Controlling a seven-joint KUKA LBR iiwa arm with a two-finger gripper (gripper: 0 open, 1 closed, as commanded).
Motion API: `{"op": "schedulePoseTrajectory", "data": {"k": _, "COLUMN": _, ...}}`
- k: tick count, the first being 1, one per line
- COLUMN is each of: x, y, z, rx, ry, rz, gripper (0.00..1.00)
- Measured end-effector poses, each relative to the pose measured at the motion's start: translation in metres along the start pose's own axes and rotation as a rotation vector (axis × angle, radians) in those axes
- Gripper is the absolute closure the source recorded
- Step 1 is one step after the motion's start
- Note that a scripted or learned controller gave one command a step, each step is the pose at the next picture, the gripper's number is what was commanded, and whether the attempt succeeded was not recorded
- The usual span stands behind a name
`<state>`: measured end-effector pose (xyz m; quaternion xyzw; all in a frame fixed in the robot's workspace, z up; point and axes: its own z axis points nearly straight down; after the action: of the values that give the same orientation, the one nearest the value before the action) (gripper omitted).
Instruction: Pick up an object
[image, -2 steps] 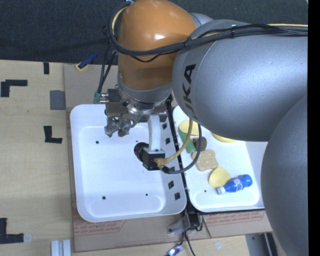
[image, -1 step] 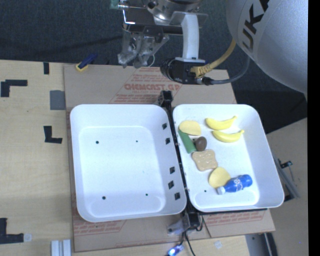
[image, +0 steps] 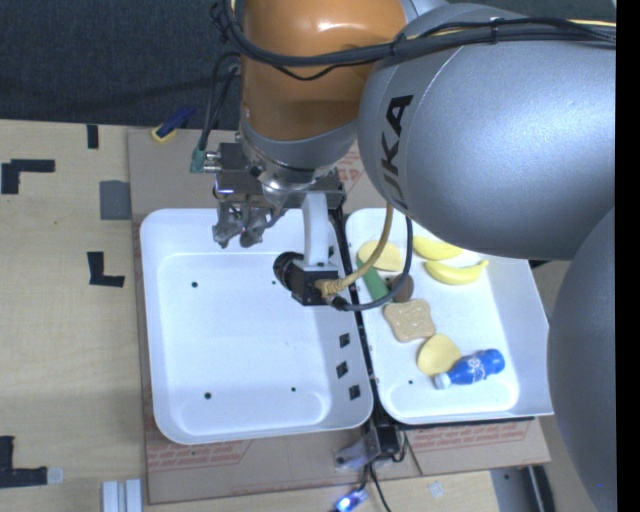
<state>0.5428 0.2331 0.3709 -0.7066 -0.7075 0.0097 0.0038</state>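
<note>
Bearing two bins (image: 170, 400) — wooden bench (image: 60, 330).

**Colours Across the Two Bins**

Both bins were plain white: the left bin (image: 240, 400) dotted with small black marks, the right bin (image: 500, 400) holding a yellow banana (image: 450, 262), a tan cracker-like piece (image: 410, 320), a pale yellow lump (image: 438, 352) and a blue bottle (image: 472, 368) with a white cap. The arm (image: 500, 120) was grey with an orange band (image: 310, 60). The surface (image: 60, 330) was light wood with black markings.
</note>
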Motion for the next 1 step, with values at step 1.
{"op": "schedulePoseTrajectory", "data": {"k": 1, "x": -0.0013, "y": 0.0447, "z": -0.1745, "rx": -0.036, "ry": 0.014, "rz": -0.002, "gripper": 1.00}}
